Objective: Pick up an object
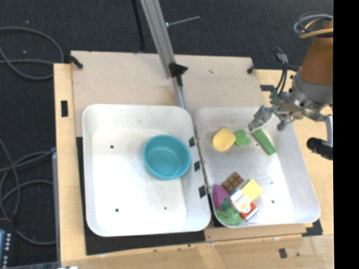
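My gripper (271, 120) hangs over the far right part of the right bin (291, 167), fingers spread open with nothing between them. Just below it lies a green stick-shaped object (264, 141). Left of that sit a yellow lemon-like object (223, 139) and a small green piece (242, 138) touching it. At the bin's near left corner there is a pile: a brown chocolate bar (232, 181), a yellow block (251, 189), a purple object (219, 195), a red-and-white packet (244, 204) and something green (230, 215).
The left bin (106, 206) holds a blue bowl (166, 156) near its middle. A metal pole (160, 35) slants up from between the bins at the back. Cables (22, 43) lie on the dark floor at left.
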Action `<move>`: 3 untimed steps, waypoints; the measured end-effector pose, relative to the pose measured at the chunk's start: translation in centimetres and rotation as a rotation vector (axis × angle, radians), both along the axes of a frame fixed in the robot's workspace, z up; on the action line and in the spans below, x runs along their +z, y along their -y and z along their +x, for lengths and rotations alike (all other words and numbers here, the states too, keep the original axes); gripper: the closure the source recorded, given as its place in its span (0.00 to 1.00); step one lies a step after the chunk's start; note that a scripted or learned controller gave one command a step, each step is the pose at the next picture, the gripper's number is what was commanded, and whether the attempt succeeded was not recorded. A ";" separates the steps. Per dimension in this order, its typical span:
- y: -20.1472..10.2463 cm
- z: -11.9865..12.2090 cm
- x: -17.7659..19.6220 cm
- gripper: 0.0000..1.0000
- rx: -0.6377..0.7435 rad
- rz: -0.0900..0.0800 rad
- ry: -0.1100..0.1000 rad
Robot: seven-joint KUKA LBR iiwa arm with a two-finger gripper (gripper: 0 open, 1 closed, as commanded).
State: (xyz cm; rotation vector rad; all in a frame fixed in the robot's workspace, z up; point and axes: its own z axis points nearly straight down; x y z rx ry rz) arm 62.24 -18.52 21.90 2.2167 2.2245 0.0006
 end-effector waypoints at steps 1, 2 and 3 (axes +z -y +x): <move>0.0 0.0 0.0 0.00 0.001 -0.001 0.000; -0.3 -0.4 -4.4 0.00 -0.003 -0.002 -0.004; 0.3 -0.8 -10.6 0.00 -0.005 -0.002 -0.006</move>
